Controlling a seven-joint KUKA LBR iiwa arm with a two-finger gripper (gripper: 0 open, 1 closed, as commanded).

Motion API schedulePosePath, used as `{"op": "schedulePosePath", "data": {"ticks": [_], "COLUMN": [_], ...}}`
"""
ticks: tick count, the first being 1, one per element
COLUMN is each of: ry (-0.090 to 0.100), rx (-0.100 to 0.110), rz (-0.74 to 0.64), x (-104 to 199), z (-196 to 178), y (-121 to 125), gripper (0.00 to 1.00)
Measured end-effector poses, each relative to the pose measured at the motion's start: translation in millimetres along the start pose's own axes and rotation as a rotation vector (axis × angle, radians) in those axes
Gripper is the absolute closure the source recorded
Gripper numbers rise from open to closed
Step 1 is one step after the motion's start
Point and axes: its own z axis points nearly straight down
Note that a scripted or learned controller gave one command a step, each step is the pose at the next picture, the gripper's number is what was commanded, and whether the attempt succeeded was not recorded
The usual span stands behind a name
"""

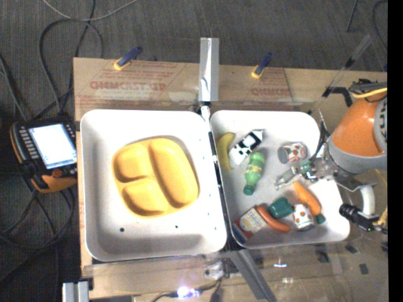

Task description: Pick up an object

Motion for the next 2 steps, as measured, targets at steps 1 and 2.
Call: {"op": "schedulePosePath", "data": {"ticks": [1,2], "ry": [-0.004,-0.004], "rx": [0.003,0.026], "rz": [0.002,0.099], "x": [-1.9,33.2], "z": [-8.8,-76.5], "y": [-1.1,88.3], "gripper": [1.00,1.00]}}
